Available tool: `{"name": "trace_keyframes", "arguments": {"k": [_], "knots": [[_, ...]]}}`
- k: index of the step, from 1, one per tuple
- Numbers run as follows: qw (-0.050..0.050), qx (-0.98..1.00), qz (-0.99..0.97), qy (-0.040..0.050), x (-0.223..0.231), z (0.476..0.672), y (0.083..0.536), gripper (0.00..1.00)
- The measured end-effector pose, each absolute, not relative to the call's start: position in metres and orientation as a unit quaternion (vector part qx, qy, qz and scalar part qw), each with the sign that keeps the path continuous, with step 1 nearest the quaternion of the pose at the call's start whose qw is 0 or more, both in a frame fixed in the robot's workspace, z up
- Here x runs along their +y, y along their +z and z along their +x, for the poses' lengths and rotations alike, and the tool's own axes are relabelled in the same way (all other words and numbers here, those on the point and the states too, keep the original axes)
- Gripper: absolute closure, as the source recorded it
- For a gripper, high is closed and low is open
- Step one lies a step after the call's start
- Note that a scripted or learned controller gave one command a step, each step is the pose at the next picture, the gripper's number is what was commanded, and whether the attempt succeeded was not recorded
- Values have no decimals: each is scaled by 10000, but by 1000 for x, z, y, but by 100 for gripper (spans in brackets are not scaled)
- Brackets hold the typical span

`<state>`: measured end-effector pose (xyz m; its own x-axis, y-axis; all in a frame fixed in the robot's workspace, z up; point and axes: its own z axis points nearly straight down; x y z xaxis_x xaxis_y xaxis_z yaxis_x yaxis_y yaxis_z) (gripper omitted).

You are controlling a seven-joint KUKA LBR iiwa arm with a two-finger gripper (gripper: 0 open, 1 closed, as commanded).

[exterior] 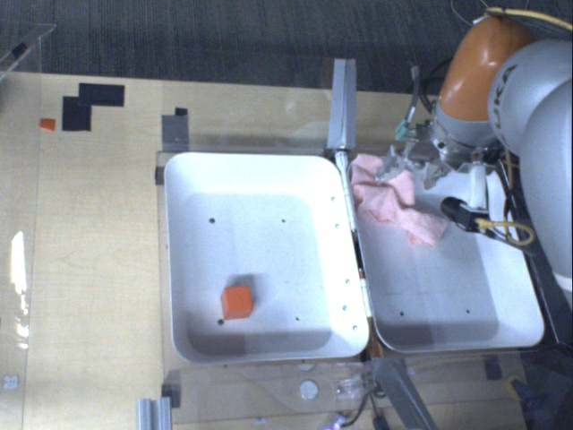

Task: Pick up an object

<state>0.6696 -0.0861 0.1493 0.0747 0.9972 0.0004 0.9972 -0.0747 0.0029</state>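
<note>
Pink cloth (394, 202): crumpled, lying in the far left corner of the right bin (466, 325), pressed up against the wall shared with the left bin (269, 240). One lobe trailing toward the bin's middle.

Gripper (407, 161): positioned directly over the far edge of the cloth, at or just above the fabric. Contact not confirmable at this angle. Whether spread or closed: cannot tell, since the metal parts at the tip blur together against the cloth. Nothing visibly lifted clear of the bin floor.

Orange block (237, 302): small cube, resting on the floor of the left bin, near left area, well apart from the gripper and the cloth.

Arm (537, 106): grey, entering from the right, bent over the far right part of the right bin. Orange band (474, 56) above the wrist. Black connector with yellow cable (488, 226) hanging just to the right of the cloth, over the bin floor.

Grey post (342, 106): upright at the far end of the seam between the two bins.

Bench (89, 240): light wood. Black stepped marker (89, 104) and small orange square (47, 124) at the far left, well apart from both bins.
</note>
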Motion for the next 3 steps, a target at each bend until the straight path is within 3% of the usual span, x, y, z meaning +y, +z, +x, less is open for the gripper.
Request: {"name": "trace_keyframes", "arguments": {"k": [1, 2, 3], "knots": [[35, 6752, 7377, 27, -143, 672, 90, 0], [71, 7538, 6570, 40, -162, 601, 91, 0], [81, 8105, 5857, 46, -111, 619, 92, 0]]}}
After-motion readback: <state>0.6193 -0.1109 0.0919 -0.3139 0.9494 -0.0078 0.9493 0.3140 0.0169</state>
